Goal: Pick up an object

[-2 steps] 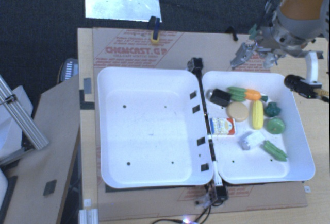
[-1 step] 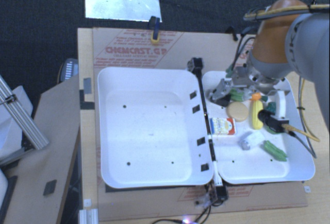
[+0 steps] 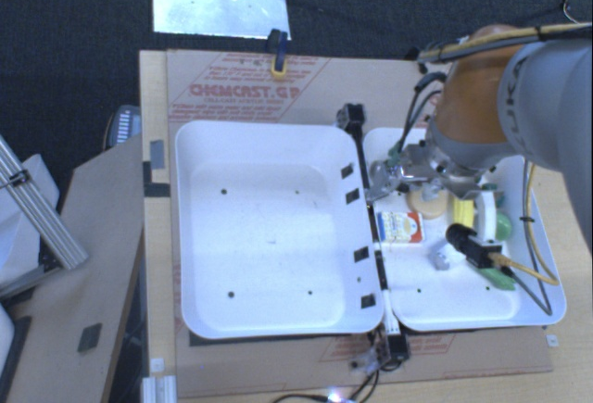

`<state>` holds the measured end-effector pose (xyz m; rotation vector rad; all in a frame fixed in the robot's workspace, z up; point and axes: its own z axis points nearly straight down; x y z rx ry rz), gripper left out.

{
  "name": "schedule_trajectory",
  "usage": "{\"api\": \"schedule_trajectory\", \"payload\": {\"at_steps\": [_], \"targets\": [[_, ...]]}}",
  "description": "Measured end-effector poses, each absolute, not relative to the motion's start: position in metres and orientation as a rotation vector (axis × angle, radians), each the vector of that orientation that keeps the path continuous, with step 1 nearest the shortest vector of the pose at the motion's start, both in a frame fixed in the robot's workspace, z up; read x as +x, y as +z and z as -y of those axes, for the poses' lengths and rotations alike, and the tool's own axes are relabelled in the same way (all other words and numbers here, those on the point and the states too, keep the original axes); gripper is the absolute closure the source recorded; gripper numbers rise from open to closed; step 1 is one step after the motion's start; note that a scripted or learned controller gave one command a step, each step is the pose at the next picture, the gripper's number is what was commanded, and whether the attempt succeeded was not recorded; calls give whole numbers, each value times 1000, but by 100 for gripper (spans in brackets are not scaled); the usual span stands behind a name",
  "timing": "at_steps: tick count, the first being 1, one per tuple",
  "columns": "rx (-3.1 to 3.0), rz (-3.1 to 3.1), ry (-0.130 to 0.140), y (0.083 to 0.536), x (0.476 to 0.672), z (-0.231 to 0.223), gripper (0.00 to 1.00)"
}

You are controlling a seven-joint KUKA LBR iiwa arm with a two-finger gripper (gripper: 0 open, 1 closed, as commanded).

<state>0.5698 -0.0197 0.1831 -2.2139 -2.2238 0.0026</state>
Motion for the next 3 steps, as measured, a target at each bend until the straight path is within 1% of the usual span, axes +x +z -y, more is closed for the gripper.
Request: {"api": "schedule_trajectory", "payload": {"at_steps": [1, 2, 3], "targets": [[-2221, 2218, 4, 184, 514, 36, 0], [-2223, 2240, -19, 104, 495, 88, 0], [-2218, 2234, -8, 85, 565, 86, 0]]}}
